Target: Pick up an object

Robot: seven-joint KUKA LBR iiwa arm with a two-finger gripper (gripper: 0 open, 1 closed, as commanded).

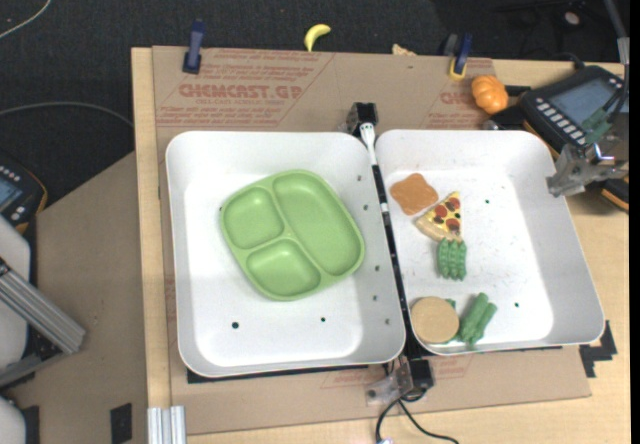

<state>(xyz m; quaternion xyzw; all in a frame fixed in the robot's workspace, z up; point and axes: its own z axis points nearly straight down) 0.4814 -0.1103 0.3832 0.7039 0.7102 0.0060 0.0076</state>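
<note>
Lying in the left bin (200, 332), a glossy green three-part plate (290, 234); gripper (578, 170) at right edge, finger state unclear.

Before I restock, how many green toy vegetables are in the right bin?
2: one green vegetable mid-bin below the pizza slice, another at the front edge beside the round cookie.
</note>
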